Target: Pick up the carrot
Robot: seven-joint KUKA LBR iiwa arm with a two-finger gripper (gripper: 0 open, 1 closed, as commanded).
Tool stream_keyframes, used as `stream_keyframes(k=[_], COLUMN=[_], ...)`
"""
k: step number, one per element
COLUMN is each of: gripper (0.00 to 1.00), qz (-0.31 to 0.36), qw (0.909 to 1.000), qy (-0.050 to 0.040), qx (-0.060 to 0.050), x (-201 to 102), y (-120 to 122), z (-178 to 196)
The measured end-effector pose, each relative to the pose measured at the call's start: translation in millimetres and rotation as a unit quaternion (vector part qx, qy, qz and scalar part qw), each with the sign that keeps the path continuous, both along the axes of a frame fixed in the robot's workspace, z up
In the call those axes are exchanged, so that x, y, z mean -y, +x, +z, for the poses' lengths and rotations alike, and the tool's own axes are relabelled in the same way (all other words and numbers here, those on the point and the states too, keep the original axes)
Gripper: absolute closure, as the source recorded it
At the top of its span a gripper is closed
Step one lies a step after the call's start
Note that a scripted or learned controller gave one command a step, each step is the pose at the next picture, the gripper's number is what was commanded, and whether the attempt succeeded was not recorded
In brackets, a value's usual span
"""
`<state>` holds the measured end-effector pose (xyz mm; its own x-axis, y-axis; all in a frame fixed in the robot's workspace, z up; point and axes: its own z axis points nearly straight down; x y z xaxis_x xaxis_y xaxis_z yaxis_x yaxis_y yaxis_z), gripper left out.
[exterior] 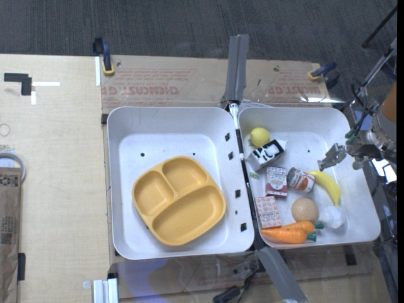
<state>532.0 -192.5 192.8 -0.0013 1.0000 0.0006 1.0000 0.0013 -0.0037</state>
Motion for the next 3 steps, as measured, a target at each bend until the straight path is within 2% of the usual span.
stream_keyframes(k=[1,2,3], gripper=[0.0,0.0,1.0], qz=[-0.117,-0.205,-0.206], qw=[0.9931,0.9788,0.9786], qy=[-0.0009,0.0072,0.0035], qx=[0.001,-0.003,-0.001], x=[-4.3,13.5,16.5], y=[71.6,-38.5,-38.0], z=[-101.3,-101.8,-93.1])
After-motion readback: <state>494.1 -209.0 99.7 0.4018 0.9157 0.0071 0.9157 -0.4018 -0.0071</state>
